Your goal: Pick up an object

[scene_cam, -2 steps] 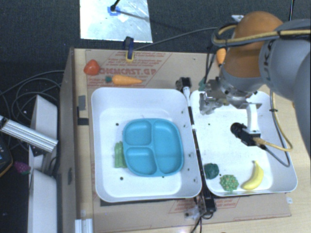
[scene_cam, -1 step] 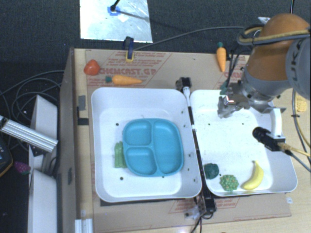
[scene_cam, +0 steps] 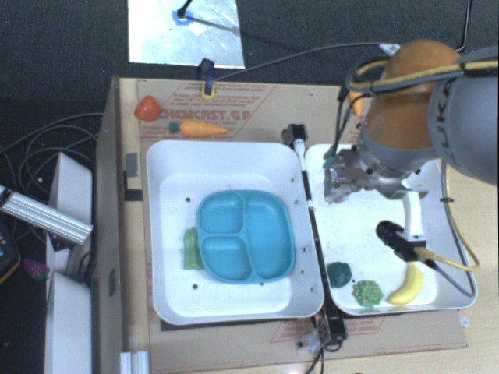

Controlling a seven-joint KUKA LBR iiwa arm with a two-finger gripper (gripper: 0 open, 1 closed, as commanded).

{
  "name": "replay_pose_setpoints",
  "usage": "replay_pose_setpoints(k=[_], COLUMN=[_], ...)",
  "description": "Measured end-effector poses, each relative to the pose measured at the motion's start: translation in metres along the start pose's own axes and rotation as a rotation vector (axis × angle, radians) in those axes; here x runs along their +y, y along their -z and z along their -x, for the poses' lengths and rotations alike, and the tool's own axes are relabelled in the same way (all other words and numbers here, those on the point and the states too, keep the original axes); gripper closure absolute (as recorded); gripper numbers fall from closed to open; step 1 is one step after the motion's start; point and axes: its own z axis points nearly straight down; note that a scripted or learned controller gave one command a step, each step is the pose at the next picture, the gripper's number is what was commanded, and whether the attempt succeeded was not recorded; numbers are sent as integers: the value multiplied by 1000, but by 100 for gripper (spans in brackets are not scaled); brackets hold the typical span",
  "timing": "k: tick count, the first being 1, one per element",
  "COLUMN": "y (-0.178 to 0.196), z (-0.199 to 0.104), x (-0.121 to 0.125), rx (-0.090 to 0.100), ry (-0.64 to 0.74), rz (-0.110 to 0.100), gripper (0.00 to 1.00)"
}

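Camera view: gripper (scene_cam: 337, 184) hovering over right bin (scene_cam: 446, 306), approach step, grip state unclear, holding nothing visible; next descend on banana (scene_cam: 407, 285)

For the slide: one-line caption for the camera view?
KUKA arm's gripper hovers over right bin holding banana and green toys; left bin holds blue divided plate.

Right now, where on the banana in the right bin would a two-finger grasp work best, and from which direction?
Probably across the banana's thick middle, coming straight down with fingers spanning its narrow width. It lies flat and curved near the bin's front corner, with the green bumpy ball close beside it.
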Motion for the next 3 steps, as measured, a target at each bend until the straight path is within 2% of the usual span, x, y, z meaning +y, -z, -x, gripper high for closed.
replay_pose_setpoints(k=[1, 2, 3], y=[26, -7, -7], z=[32, -39, -38], x=[71, 58, 58], rx=[-2, 0, 0], ry=[-2, 1, 1], rz=[3, 0, 1], gripper=[100, 100, 0])
